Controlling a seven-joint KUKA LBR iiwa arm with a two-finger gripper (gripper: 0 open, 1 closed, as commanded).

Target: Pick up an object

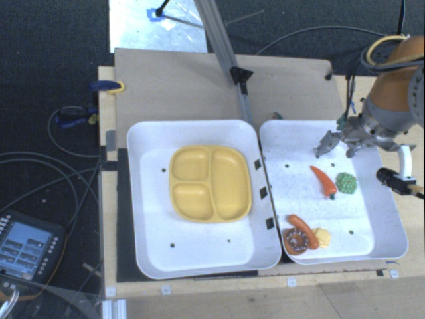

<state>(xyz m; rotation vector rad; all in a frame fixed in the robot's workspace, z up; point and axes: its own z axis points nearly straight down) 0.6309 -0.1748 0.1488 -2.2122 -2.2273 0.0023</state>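
Observation:
In the right bin (285, 135) lie a red-orange chili pepper (324, 180) and a green broccoli piece (346, 183) side by side. Near the bin's front sit a sausage (302, 229), a chocolate donut (295, 241) and a small yellow piece (323, 236). My gripper (339, 145) hangs over the back of the right bin, above and behind the pepper. Its two grey fingers are spread apart with nothing between them.
A yellow three-compartment plate (211, 183) rests in the left bin (149, 151). A slanted metal pole (219, 32) crosses the bench behind the bins. Cables and a handheld pendant (23, 241) lie off the bench to the left.

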